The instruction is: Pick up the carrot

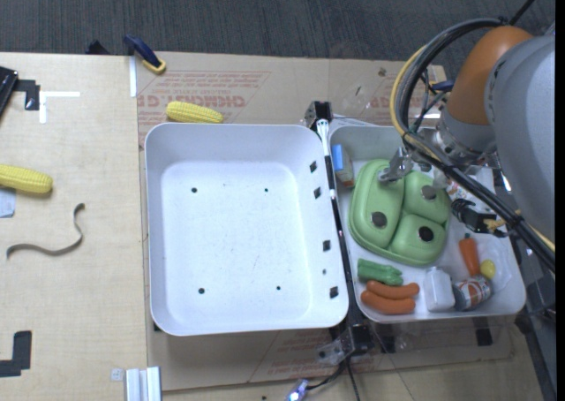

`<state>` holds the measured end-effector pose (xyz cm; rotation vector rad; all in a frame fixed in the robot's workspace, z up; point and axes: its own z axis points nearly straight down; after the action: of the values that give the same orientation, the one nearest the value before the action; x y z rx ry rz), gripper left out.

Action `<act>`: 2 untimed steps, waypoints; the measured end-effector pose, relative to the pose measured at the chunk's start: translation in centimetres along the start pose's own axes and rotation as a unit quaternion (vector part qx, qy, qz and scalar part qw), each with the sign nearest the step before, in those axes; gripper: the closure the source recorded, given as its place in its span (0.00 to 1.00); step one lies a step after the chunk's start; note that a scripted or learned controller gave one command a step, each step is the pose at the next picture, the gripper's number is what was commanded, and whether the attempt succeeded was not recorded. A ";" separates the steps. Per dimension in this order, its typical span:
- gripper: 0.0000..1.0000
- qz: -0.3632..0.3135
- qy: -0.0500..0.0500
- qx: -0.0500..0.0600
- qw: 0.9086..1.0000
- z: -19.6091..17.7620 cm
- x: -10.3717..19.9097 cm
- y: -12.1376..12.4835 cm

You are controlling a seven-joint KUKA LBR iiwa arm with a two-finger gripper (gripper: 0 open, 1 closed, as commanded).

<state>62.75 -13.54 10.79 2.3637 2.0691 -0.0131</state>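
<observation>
The carrot (469,256) is a short orange piece, tapering, standing roughly lengthwise in the right bin (508,306), below and to the right of the tool (408,163) and well apart from it. Whether the tool is wide or narrow I cannot tell; it sits over the upper edge of a green three-part tray (397,214), with nothing visibly gripped. Just right of the carrot lies a small yellow piece (487,270), and just below it a small bottle (472,293) with a red and white label too small to read, beside a white block (438,288). Further down and left of the tool lie a green vegetable (380,271) and two orange sausages (388,295). Far left of the tool is the left bin (234,227). Red printing on the cardboard (207,90) above that bin is too faint to make out. Two corn cobs (194,112) lie on the surface (71,302).
</observation>
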 end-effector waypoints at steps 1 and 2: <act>0.00 -0.042 0.007 -0.001 0.999 -2.4 -4.4 3.4; 0.00 0.133 0.019 -0.005 0.991 0.2 -4.1 4.9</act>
<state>67.10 -18.24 10.61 2.6317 1.7442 0.0442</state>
